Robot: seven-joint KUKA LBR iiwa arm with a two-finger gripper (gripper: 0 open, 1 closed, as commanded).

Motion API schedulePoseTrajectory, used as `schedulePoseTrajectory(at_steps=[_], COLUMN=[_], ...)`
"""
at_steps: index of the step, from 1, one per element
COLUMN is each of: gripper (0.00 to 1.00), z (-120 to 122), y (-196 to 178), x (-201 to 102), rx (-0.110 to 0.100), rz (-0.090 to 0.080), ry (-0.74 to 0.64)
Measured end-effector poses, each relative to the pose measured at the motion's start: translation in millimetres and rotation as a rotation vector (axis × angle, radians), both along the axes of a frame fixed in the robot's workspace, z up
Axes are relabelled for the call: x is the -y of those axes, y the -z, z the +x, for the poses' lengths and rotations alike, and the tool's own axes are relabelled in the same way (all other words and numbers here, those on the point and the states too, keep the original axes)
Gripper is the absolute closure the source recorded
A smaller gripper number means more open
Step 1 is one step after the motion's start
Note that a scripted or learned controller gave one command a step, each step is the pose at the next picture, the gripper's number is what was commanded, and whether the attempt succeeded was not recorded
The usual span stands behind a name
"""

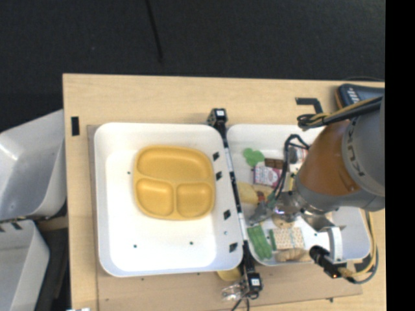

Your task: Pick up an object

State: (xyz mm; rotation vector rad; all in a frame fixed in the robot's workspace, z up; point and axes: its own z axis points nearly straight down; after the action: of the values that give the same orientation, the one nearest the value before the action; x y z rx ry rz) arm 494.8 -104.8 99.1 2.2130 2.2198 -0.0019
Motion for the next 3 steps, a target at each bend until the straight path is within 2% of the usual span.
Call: schedulePoseTrajectory(at_steps=[1,2,3], gripper=[0.0,0.0,0.0], z=[29.4,-3.2,62.4], y=[-30.0,-2.8,-3.6], x=[23.3,2.6,-6.5], rx=[-0.003,0.008,0.004], rz=[0.004,-0.003,0.002], ry=[0.001,0.005,-0.001])
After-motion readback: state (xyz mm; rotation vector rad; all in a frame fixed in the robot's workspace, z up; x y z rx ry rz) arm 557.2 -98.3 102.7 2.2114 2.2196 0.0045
